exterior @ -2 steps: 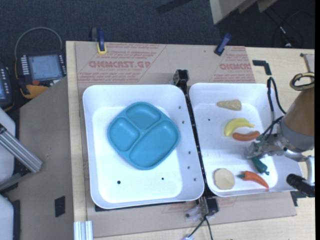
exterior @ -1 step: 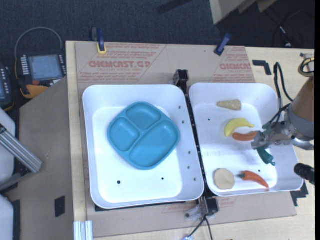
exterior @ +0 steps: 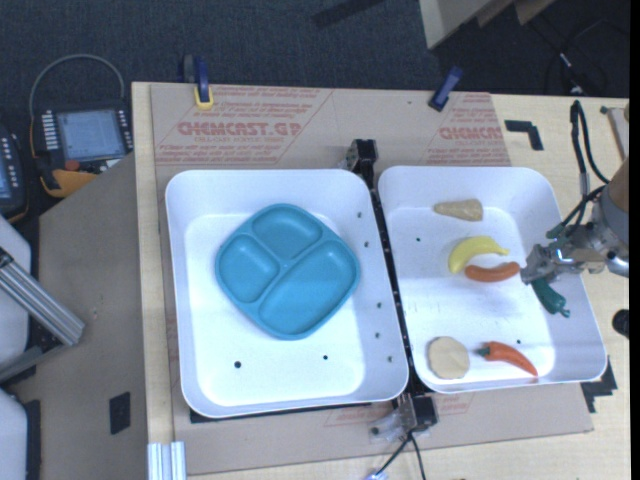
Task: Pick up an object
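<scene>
Glossy orange pepper (exterior: pixel 510 358), round beige cookie (exterior: pixel 449 357) frontmost; jaws (exterior: pixel 545 283) spread, gripping nothing.

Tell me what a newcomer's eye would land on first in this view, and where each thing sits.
The blue divided plate stands out most, lying in the middle of the left bin. Next come the bright toy foods in the right bin: a yellow banana touching a red sausage near the centre, and an orange-red chili pepper beside a tan round piece at the near edge. The gripper reaches in over that bin's right side.
</scene>
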